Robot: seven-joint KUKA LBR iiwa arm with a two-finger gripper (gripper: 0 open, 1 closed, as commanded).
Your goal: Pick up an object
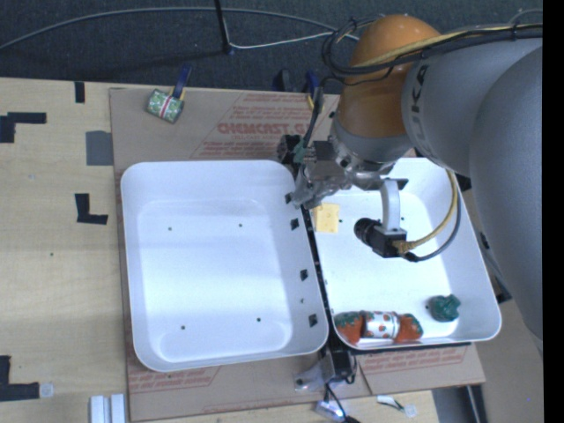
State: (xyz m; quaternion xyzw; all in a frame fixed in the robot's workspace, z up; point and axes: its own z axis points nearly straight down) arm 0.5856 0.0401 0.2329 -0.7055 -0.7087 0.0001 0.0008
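We see two shallow white bins side by side on a brown cardboard sheet that bears red printed lettering along its far part. The left bin shows a bare floor with a few small dark dots. The right bin abuts it along the middle rims. Near the cardboard's far left corner lies a small green and white item with a blue strip beside it, perhaps a wrapped packet. The wooden bench to the left carries black tape marks and a grey patch. Beyond the bench's far edge a thin black cable curves over dark carpet.
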